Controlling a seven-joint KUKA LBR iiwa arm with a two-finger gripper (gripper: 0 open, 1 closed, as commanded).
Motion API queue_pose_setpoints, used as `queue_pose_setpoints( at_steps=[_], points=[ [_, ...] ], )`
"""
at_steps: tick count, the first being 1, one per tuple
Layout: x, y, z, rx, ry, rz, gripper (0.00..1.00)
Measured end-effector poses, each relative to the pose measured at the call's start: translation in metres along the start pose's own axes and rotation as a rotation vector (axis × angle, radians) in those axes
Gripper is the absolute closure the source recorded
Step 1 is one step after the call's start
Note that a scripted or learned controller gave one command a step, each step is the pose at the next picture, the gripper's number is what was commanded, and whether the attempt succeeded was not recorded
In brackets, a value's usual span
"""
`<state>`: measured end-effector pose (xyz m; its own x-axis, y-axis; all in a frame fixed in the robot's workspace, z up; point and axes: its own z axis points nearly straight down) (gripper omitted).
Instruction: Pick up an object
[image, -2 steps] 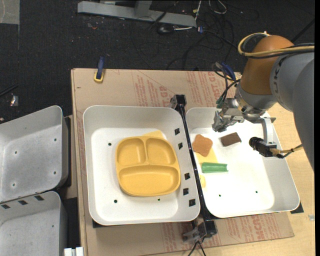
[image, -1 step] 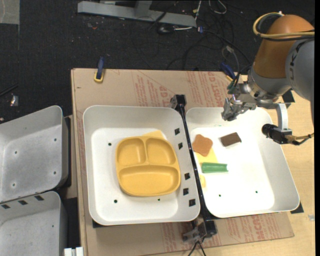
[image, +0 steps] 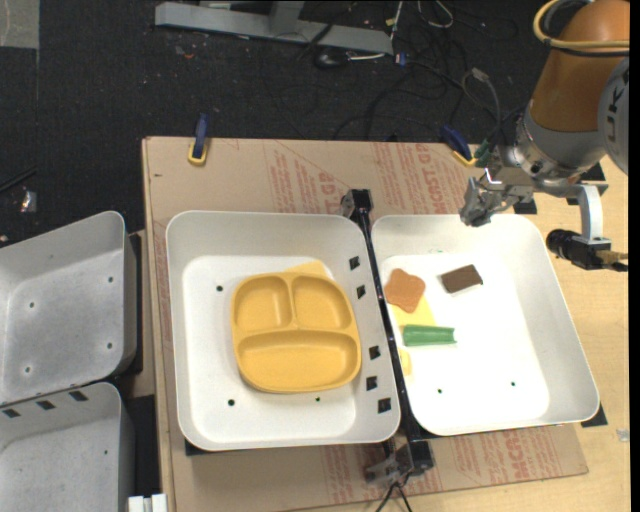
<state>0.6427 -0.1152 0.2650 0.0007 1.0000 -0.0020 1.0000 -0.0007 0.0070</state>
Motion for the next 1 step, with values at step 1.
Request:
queue_pose_setpoints(
  at_steps=[1],
  points=[
    [0.0542,-0.0120,0.0011,0.007,0.004,-0.008,1.00]
  ],
)
